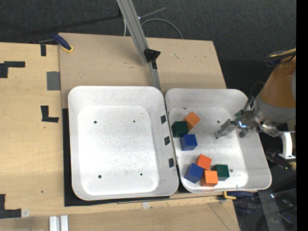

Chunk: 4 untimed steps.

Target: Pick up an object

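From the camera above, the gripper (230, 127) hung over the right bin (250, 143), near its right side; its fingers stood apart with nothing between them. The blocks lay to its left: an orange block (192, 120) touching a green block (180, 128), a blue block (189, 141) just below them, and a tight cluster near the front wall. The blue block, standing a little apart from its neighbours, looked the easiest to take. These blocks seemed light, stiff and smooth-sided, best pinched across two flat opposite faces. The left bin (115, 143) sat beside it on a pale wooden surface (29, 129) marked with black tape, against a dark floor.
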Each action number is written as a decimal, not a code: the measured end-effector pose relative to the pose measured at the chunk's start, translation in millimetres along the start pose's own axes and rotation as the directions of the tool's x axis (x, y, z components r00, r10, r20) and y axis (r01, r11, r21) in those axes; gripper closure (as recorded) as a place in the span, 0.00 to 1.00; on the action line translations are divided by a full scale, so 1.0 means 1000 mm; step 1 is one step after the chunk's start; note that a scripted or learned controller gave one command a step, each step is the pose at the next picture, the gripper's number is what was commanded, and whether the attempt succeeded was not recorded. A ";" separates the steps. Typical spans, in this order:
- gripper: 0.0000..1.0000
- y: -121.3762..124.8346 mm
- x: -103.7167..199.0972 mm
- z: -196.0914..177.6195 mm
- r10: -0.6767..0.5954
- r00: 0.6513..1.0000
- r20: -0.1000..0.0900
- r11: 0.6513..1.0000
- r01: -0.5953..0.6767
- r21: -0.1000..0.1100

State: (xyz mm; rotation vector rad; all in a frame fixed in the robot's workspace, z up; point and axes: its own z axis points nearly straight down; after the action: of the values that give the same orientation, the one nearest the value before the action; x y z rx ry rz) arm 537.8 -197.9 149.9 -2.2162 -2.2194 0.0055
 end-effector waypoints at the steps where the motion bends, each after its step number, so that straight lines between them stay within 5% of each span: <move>1: 0.00 -0.001 0.001 0.054 0.000 1.000 0.000 1.000 0.000 0.001; 2: 1.00 0.000 0.001 0.041 0.000 1.000 0.000 1.000 0.000 -0.003; 4: 1.00 0.002 0.003 -0.066 -0.001 1.000 0.002 1.000 0.001 -0.010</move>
State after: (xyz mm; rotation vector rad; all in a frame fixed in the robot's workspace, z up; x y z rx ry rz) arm 540.4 -194.8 215.7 -2.2216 -2.2268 -0.0032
